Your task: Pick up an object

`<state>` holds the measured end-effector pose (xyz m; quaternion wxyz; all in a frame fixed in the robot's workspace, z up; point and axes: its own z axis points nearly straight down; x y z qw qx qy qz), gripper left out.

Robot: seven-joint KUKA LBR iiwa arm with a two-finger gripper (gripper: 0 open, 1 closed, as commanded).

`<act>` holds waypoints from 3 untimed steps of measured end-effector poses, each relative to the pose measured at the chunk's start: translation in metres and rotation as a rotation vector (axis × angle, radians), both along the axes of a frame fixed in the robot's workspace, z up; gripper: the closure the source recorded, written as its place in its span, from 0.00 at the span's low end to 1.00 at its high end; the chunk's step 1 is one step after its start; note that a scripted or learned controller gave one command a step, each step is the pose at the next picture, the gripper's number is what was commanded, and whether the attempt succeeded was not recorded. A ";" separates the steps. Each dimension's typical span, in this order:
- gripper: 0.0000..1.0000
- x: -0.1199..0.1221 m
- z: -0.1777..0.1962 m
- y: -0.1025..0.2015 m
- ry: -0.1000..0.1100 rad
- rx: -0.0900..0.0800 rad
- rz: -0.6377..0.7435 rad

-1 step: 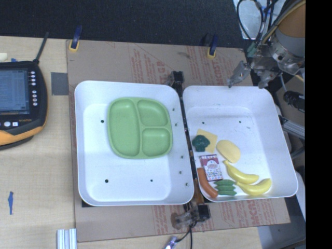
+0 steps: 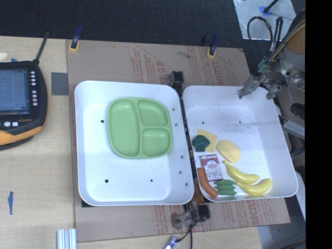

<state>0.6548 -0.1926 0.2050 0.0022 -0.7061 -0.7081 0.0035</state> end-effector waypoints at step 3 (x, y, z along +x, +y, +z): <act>0.00 -0.179 -0.104 0.099 -0.004 0.003 0.004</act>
